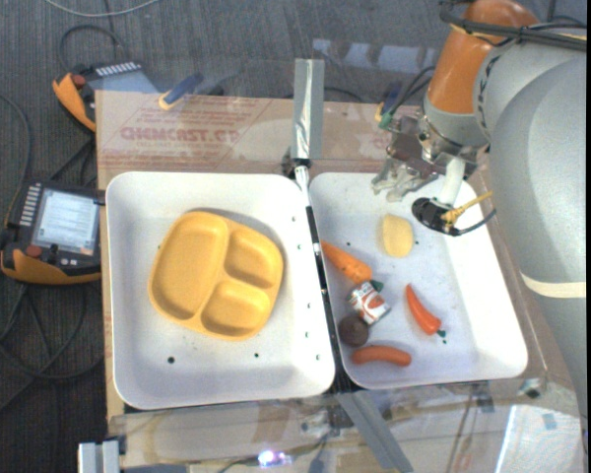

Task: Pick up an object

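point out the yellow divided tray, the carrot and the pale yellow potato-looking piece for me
yellow divided tray (217, 274), camera view, on its central ridge.
carrot (346, 261), camera view, mid-body.
pale yellow piece (398, 236), camera view, its middle.

The big grey robot arm (542, 166) runs off the right edge. The small red-and-white packet (370, 304) in the right white bin (492, 294) is too small to read. The metal two-finger gripper (399, 180) is too blurred to make out.

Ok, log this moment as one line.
tool above right bin's far edge | nothing held | pale yellow piece nearest | yellow tray in left bin
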